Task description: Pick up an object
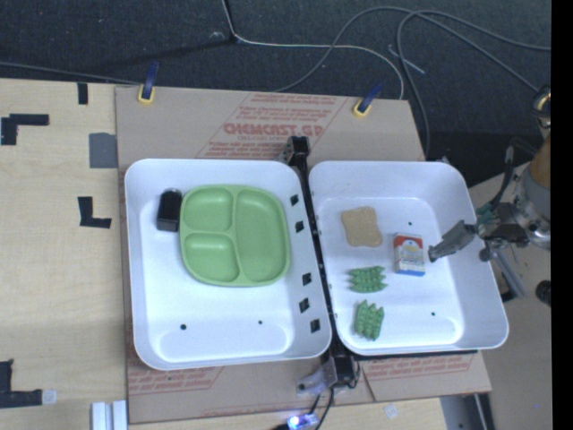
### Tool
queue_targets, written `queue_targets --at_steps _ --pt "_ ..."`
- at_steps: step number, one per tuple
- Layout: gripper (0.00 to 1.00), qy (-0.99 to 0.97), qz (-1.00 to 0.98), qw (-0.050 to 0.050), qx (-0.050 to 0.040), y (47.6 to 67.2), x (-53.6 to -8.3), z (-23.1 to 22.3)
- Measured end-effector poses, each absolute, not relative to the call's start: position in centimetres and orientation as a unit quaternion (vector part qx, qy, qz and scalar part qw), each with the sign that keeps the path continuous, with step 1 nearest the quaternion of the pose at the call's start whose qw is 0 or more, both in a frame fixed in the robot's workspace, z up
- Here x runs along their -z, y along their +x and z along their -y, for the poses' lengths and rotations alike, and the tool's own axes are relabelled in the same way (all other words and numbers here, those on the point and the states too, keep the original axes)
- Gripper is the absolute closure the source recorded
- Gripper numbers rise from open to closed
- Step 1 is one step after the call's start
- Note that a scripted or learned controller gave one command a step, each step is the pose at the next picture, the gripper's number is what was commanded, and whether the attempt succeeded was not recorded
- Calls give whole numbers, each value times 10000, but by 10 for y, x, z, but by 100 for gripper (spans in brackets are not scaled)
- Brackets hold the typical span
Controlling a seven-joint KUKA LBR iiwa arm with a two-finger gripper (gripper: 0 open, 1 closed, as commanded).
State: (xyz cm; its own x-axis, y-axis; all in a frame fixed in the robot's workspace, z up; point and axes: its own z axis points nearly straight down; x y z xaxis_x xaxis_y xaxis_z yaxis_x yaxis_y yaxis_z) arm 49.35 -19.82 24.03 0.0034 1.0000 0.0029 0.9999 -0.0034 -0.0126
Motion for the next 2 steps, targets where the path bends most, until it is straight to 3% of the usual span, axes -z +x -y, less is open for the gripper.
queue_targets --at_steps 1,2 --pt "0 -7069 7073 5 -5 496 -246 198" --pt "0 -7072 7070 23 -16 487 -198 199"
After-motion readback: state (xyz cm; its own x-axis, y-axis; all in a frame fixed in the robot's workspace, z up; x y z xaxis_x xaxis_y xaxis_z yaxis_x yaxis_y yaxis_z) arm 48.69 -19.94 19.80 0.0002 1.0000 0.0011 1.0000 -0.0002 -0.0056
